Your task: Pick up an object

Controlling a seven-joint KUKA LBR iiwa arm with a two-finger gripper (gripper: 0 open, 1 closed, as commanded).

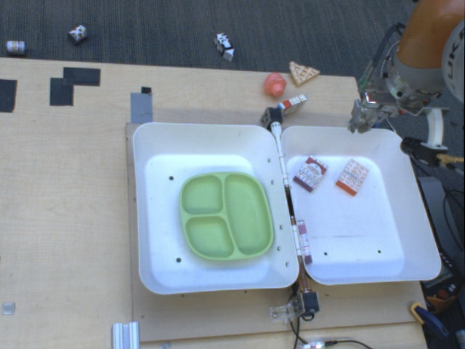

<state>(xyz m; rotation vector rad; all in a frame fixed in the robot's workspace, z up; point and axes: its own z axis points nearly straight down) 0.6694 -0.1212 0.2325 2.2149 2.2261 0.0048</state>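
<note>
Two small packets lie in the right bin (407, 257): a dark red and white one (310, 173) near its far left part, and an orange and white one (352, 176) just to the right of it. My gripper (360, 121) hangs over the far rim of the right bin, up and to the right of both packets, with nothing seen between its fingers. The left bin (156, 217) holds a green three-compartment plate (226, 215).
On the bench behind the bins lie a red ball (275, 84), a pizza-slice toy (304, 72) and a small red and white tube (293, 102). Small bits are scattered on the dark floor beyond. Cables run along the right side.
</note>
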